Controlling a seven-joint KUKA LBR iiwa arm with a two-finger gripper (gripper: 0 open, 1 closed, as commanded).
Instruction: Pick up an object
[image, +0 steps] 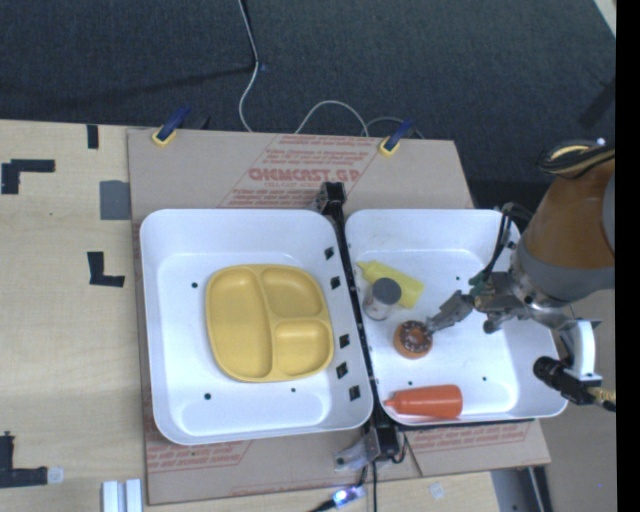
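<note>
Both bins, left (170, 300) and right (470, 235), look like smooth white plastic with a faint sheen. The divided yellow tray (268, 322) is smooth plastic, matt to slightly glossy. The orange bottle (428, 402) has a glossy plastic look, with a soft highlight along its side. The yellow piece (390, 276) looks like smooth matt plastic. The small grey-capped jar (384, 294) appears dull, its material unclear. The round brown thing (412, 338) has a mottled, rougher surface. Under the bins lies matt brown cardboard (300, 170) printed in red. The bench (60, 330) looks like pale, matt wood. The arm (570, 230) has a smooth orange and grey casing.
</note>
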